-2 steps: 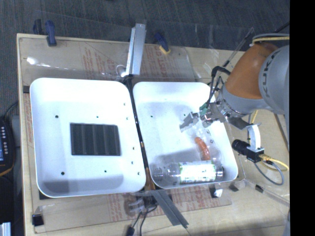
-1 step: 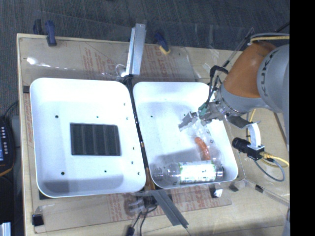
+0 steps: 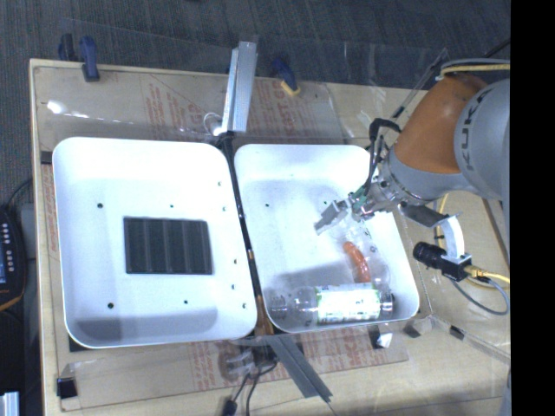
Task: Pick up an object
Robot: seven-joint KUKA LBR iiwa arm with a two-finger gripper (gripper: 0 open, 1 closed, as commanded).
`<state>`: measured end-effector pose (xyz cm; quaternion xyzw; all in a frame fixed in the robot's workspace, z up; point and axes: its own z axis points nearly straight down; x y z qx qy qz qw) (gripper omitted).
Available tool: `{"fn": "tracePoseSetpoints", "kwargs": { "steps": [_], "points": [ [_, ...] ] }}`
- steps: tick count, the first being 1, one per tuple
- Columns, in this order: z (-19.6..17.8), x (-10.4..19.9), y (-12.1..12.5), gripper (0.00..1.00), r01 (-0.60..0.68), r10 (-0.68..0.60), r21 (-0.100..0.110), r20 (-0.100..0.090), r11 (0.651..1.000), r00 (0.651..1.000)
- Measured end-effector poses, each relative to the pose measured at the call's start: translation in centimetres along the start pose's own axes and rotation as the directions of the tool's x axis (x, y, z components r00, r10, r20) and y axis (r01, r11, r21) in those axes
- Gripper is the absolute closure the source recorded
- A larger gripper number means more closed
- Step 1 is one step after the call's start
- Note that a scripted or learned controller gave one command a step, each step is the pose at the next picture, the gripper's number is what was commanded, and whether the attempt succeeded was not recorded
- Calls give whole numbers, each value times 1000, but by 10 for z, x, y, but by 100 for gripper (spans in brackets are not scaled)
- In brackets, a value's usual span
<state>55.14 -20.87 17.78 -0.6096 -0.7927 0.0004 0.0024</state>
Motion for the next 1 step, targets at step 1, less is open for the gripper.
{"fn": "tracePoseSetpoints", "kwargs": {
  "steps": [1],
  "points": [
    [-7,-4,10,0,27,-27,-4,4,1000,1000]
  ]
}}
